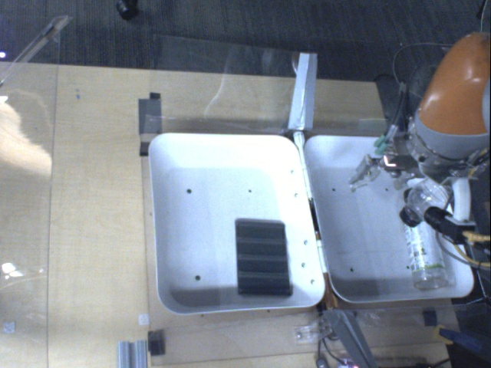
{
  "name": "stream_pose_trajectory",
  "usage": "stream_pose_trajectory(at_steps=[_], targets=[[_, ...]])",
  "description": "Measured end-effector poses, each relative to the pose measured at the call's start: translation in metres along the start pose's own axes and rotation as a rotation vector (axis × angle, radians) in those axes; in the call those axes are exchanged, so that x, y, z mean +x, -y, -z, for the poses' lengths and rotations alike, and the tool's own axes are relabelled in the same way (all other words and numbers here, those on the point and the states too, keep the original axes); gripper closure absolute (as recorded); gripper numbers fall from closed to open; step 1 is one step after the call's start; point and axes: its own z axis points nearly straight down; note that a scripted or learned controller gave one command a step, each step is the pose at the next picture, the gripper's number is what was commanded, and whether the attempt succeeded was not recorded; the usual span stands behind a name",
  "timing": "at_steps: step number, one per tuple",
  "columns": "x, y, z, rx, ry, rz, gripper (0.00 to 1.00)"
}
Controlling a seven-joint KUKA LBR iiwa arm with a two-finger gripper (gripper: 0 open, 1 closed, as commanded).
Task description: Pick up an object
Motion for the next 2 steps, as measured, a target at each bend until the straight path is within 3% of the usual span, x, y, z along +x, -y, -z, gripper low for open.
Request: stream_pose_trajectory(at_steps=[1,2], targets=[[-0.073,-0.006,-0.054,-0.001,0.001,0.030,0.00],[-0.118,-0.032,-0.057,-0.005,0.003,0.132,0.00]])
